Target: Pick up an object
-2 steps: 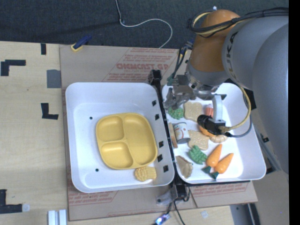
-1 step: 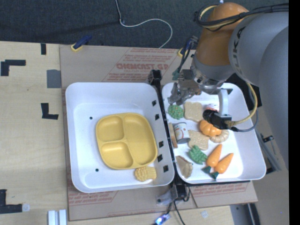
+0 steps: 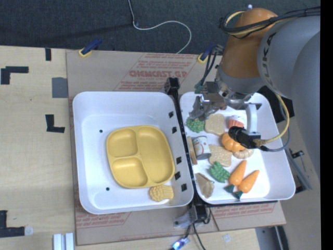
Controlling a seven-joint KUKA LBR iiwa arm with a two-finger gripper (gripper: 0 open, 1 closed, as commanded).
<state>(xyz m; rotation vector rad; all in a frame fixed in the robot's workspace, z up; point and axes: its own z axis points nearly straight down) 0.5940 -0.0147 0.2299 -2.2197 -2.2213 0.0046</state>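
Corn [image 3: 161, 192] lies at the left bin's [image 3: 88, 108] front beside a yellow tray [image 3: 139, 156]. Across the divider, the gripper [image 3: 200, 108] hangs over broccoli [image 3: 195, 124] in the crowded right bin [image 3: 276, 189]; whether its fingers are spread cannot be told.

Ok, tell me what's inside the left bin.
The left bin holds a yellow divided plate, its three compartments bare, and a small yellow corn piece beside the plate's near edge. Whatever lies under the plate is covered.
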